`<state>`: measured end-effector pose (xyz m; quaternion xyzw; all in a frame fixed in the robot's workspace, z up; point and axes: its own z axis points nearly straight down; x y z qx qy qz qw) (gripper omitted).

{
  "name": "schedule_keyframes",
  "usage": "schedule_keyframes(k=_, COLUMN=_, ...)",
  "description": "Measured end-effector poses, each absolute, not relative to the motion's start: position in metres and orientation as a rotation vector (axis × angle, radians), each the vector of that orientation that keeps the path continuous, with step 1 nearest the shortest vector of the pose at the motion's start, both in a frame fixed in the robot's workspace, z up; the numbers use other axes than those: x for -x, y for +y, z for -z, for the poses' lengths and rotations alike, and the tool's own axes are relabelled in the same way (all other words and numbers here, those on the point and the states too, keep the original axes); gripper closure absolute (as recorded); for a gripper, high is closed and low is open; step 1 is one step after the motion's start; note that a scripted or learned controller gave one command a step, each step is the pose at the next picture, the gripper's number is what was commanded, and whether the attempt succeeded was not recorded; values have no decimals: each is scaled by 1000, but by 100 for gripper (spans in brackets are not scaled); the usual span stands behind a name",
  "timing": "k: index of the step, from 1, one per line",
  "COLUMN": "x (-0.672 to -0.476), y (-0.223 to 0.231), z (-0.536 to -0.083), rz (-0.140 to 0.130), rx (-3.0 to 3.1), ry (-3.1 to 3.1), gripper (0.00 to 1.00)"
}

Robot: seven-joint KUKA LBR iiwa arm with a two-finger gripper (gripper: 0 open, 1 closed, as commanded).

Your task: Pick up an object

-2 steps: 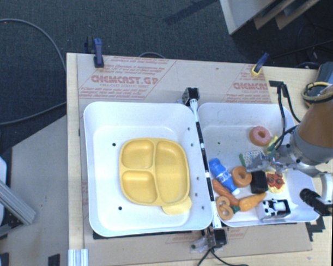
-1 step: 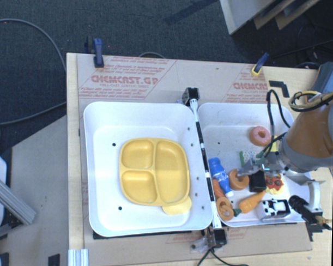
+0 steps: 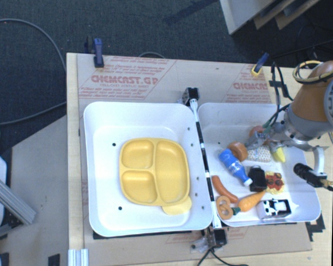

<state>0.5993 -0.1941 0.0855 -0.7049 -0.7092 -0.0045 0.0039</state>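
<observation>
Now | pincer [image 3: 263,139] over right bin [image 3: 224,116] | fingers' state unclear | blue bottle [image 3: 234,166] nearby

Arm [image 3: 314,107] cut off by the frame edge at 3 o'clock. Gripper [image 3: 267,140] too blurred against the toys to read. Pale yellow piece [image 3: 177,206] half tucked under the yellow divided plate [image 3: 154,171], at its 5 o'clock.
</observation>
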Motion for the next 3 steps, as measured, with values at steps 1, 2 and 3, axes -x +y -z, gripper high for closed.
schedule_keyframes(k=1, x=-667, y=-196, z=-85, rz=3, rx=2217, ry=-2224, gripper=0)
schedule_keyframes(k=2, x=-668, y=-197, z=-96, rz=1, rx=2220, ry=-2226, gripper=100)
schedule_keyframes(k=3, x=-648, y=-134, z=-160, rz=2, rx=2219, ry=-2223, gripper=100)
